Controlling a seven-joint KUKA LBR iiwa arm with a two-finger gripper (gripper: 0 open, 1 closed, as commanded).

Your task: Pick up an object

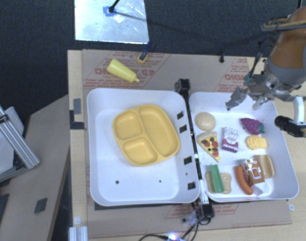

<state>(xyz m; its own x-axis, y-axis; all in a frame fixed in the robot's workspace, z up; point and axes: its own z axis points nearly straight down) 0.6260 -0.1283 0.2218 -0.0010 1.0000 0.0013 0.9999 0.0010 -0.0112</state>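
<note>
— So, what is the camera view showing over the bench right now?

— Two white bins are sitting side by side. The left bin is holding a yellow divided tray, lying a little turned. The right bin is carrying the toy food.

— Which pieces are lying in it?

— A beige bun is resting near the top left corner, with a pizza slice just below it. A small pink-and-white carton is standing beside the slice. Purple grapes are lying to the right of the carton, and a yellow corn piece is sitting just under them. Along the lower edge, a green piece on a slice of bread, a red sausage and a hot dog bun with a label are lying close together.

— And the arm?

— It is reaching in from the right, its orange band showing at the upper right. The tool is hanging over the top edge of the right bin, above the grapes and the bun, apart from both. Its fingers are spreading wide and nothing is sitting between them.

— Anything lying outside the bins?

— A yellow squeeze bottle is lying on the cardboard above the left bin, and a shiny metal plate is resting further up
</note>
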